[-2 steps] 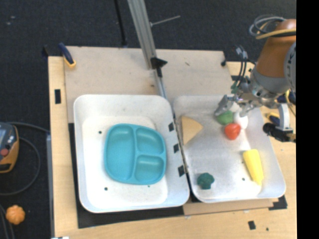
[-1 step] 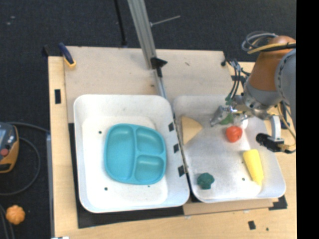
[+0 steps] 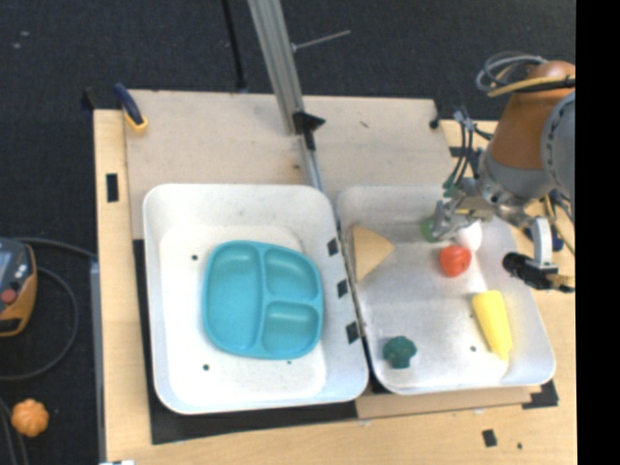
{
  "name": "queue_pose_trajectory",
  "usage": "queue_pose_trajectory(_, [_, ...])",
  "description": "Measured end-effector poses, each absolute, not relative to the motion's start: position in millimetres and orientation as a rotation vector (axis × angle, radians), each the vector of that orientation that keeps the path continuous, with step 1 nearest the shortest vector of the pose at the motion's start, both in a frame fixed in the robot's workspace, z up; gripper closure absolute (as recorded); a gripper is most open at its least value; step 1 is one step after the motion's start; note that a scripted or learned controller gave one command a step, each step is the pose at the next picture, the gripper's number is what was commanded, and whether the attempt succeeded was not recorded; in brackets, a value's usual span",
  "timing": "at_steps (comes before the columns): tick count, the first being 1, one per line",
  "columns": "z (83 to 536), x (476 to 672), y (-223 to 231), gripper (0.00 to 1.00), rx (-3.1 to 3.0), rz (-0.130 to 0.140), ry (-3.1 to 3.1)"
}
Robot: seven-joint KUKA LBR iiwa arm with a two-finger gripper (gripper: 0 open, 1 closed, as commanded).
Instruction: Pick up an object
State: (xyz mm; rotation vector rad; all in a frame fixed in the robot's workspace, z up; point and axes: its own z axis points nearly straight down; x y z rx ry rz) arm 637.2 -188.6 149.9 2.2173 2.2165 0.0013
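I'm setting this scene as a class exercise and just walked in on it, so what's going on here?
A grey robot arm reaches in from the right, its gripper low over the back of the right bin, near a red object. Nothing shows between its fingers. That bin also holds a tan wedge, a yellow object and a green object. The left bin holds a blue divided plate.

In the right bin lie a red tomato (image 3: 454, 260) near the back, a yellow corn cob (image 3: 492, 324) lying lengthwise toward the right wall, a dark green broccoli piece (image 3: 399, 351) near the front, and a tan wedge (image 3: 368, 249) against the left wall
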Motion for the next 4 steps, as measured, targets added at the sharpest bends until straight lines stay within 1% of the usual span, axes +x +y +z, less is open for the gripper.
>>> queue_pose_trajectory(1, [213.1, 636.5, -184.5, 1.00, 2.214, 0.005, 2.219])
queue_pose_trajectory(2, [237.3, 637.4, -186.2, 1.00, 2.215, 0.003, 2.221])
queue_pose_trajectory(3, [241.7, 617.5, -148.0, 1.00, 2.216, 0.002, 2.227])
queue_pose_trajectory(4, [250.9, 605.4, -102.4, 1.00, 2.214, 0.003, 2.228])
